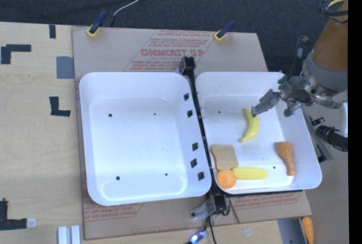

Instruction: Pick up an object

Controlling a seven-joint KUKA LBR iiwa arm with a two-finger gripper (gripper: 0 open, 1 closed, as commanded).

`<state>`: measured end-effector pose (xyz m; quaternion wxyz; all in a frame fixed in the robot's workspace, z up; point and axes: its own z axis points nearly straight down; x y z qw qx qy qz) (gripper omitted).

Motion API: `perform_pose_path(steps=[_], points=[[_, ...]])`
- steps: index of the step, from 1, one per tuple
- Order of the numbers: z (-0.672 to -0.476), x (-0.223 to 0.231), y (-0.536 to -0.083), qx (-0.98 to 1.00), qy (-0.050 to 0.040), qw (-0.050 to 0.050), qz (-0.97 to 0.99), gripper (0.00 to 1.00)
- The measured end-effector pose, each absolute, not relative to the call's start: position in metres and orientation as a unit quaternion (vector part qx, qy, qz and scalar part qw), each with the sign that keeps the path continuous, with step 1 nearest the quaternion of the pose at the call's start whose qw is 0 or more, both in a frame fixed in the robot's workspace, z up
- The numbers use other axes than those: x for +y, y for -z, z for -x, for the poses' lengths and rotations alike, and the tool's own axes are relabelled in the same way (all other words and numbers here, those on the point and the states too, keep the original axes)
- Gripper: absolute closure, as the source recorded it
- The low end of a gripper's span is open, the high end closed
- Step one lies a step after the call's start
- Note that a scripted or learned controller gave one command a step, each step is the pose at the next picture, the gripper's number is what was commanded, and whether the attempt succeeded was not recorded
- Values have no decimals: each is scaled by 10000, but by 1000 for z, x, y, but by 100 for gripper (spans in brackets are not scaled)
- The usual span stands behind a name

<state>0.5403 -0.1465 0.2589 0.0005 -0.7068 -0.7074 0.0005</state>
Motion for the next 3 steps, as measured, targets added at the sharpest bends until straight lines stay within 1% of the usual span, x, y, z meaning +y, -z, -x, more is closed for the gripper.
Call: perform_pose_path(steps=[1,2,3], points=[[-595,-142,-91,-7087,11,-63,7055,0],[-646,-174,-91,-7084,42,-66,7058,0],[-670,-211,-85,-7074,7,-19,7068,0]])
